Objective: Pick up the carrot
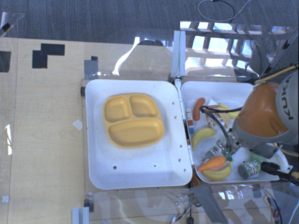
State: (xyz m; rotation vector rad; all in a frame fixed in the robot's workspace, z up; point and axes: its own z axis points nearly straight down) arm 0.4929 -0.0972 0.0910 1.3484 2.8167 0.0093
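At far left, pale wooden bench (42,139) with black marks near its top edge. Next, left shallow white bin (100,171), holding a yellow three-compartment plastic tray (133,120) toward its 12 o'clock side. Across the divider, right shallow white bin (198,88), crowded: a small red sausage-shaped toy (199,108) at roughly 11 o'clock, a yellow plastic banana (202,136) near the middle left, and a second yellow banana-like piece (217,173) at the 6 o'clock rim. Lying on top of that second piece, the orange plastic carrot with a green tip (213,163), long axis running roughly from 8 o'clock to 2 o'clock, green end pointing up and right. Just above the green end, the metal two-finger pincer (221,149), reaching down and left from the grey arm with its orange band (259,111). From the pincer, carrot at about 7 o'clock, very near, seemingly just apart rather than between the fingertips. Pincer state: cannot tell, cables and glare blurring the tips. Nothing visibly grasped. Judged next need: a short drop toward 7 o'clock, fingers straddling the carrot across its narrow width. Further right, a green-labelled small can (249,169) at about 5 o'clock of the bin.
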